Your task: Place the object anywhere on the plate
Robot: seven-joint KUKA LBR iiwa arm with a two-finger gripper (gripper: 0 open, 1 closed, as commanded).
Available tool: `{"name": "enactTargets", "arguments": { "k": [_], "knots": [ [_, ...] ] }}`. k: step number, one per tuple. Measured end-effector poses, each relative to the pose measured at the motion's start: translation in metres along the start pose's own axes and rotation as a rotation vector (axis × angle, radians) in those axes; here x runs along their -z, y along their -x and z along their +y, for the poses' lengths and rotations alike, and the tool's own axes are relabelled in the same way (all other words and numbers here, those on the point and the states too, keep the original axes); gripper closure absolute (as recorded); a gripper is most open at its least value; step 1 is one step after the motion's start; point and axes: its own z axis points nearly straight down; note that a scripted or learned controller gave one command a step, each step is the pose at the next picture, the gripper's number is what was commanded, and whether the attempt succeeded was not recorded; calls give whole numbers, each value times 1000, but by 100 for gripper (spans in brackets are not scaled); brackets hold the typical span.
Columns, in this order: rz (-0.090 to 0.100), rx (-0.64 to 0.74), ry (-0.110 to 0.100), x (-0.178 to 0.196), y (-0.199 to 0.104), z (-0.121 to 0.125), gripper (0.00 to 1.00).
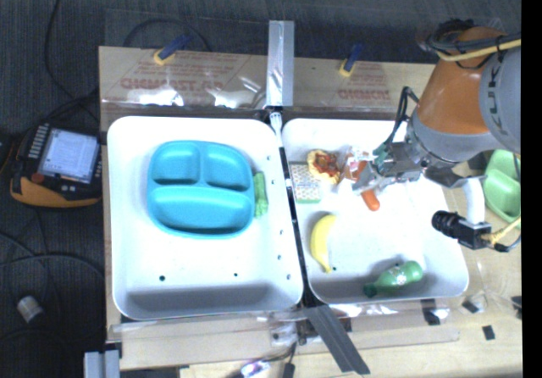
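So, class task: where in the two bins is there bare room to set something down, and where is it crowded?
Free: the left bin floor below the blue plate; the right bin floor between the banana and the green bottle. Crowded: the right bin's upper part, around the pizza slice, carrot and gripper.

Two bins point(127, 224) (white), one plate point(201, 186), banana point(321, 241), bottle point(395, 277).

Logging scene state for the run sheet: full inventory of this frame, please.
plate: 1, blue, three compartments, left bin
bins: 2, white, side by side on bench
green item: 1, left bin, at plate's right edge
banana: 1, yellow, right bin centre-left
bottle: 1, green, lying down, right bin front
pizza slice: 1, red-orange, right bin back
carrot: 1, orange, below gripper
handheld device: 1, orange-black, floor left
arm: 1, grey-orange, from right
gripper: 1, over right bin
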Motion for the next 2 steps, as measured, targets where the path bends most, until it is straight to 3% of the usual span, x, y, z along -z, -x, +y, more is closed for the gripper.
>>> {"name": "enactTargets", "arguments": {
  "k": [1, 2],
  "knots": [
    [1, -115, 0, 13, -36, 24, 100],
    [-2, -192, 0, 41, -118, 97, 100]
  ]
}}
